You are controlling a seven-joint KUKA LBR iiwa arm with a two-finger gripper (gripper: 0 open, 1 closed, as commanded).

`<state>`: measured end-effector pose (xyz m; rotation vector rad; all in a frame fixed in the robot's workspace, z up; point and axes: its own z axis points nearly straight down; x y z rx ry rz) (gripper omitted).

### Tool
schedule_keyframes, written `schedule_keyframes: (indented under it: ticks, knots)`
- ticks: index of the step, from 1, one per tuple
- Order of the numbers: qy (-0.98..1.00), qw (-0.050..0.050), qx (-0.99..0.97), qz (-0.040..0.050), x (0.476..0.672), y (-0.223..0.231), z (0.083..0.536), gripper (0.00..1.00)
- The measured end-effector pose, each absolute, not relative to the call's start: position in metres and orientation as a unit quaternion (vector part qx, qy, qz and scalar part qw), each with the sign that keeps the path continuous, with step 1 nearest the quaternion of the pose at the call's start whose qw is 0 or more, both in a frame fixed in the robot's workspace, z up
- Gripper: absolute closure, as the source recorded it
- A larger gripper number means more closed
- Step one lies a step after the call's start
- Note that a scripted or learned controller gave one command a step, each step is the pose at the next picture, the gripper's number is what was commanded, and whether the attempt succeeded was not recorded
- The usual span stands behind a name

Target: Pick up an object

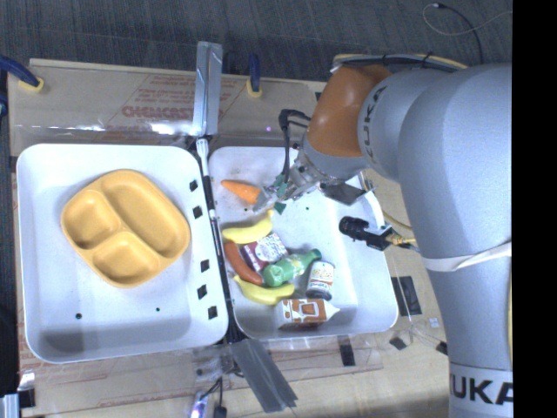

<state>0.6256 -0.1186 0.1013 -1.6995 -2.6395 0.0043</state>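
Note:
My gripper hangs low over the far left part of the right bin, just right of an orange carrot. Below it lie a yellow banana, a reddish sausage, a small printed packet, a green bottle, a second banana, a small jar with a red label and an orange carton. Nothing shows between the fingers, and the wrist hides how they stand.
The left bin holds a yellow divided plate. A ridge with black clips separates the two bins. The grey arm with its orange band covers the right bin's far right side.

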Motion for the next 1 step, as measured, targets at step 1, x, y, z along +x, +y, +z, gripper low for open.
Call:
schedule_keyframes:
  ticks: [1]
  knots:
    - [-0.738,0.0,-0.675,0.0008,0.5925,-0.0952,0.2279,1.0]
